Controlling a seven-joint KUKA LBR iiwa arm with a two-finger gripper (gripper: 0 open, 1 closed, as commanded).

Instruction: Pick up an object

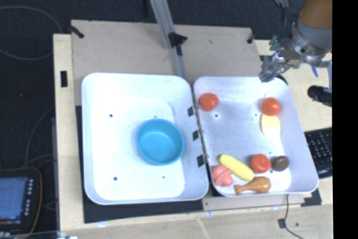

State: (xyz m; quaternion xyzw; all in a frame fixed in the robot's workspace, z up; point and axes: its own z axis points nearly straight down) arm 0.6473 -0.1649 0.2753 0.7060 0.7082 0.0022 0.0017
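Toys are seen gathered along the near edge of the right bin [224, 92]: a drumstick [253, 186] lies nearest, with a pink piece [222, 176] to its left, a yellow banana [236, 167] just above them, a red tomato [259, 163] and a brown ball [279, 163] side by side to the right. Farther in, a pale yellow piece [271, 125] is found just below a second red tomato [271, 106], and a third red tomato [208, 101] sits near the bin's left wall. A blue bowl [160, 141] is placed in the left bin [100, 92]. The gripper [271, 72] is held over the right bin's far right corner, apart from all the toys; nothing is seen between its fingers, and whether they are apart or together cannot be told.
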